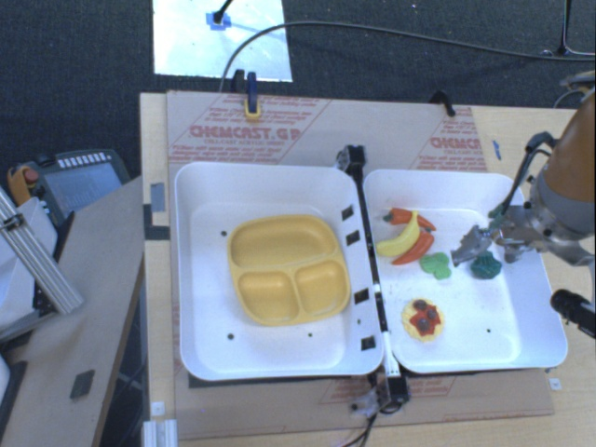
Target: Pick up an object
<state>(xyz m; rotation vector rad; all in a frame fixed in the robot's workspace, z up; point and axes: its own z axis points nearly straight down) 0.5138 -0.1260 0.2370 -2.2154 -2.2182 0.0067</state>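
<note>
My gripper point(472, 246) hangs low over the right bin point(540, 343), reaching in from the right edge. Just below it and to the right lies a dark green toy point(486, 267), close to the gripper but not visibly held. A light green toy point(435, 265) sits a little to the gripper's left. Further left lie a yellow banana point(398, 241), an orange carrot point(407, 218) and a red-orange piece point(415, 249) in a cluster. A small round pizza toy point(424, 318) rests nearer the front of this bin.
The left bin point(200, 250) holds a yellow divided tray point(284, 268). A black divider with clips point(365, 268) runs between the bins. The arm's grey and orange body point(568, 184) stands over the right bin's right side.
</note>
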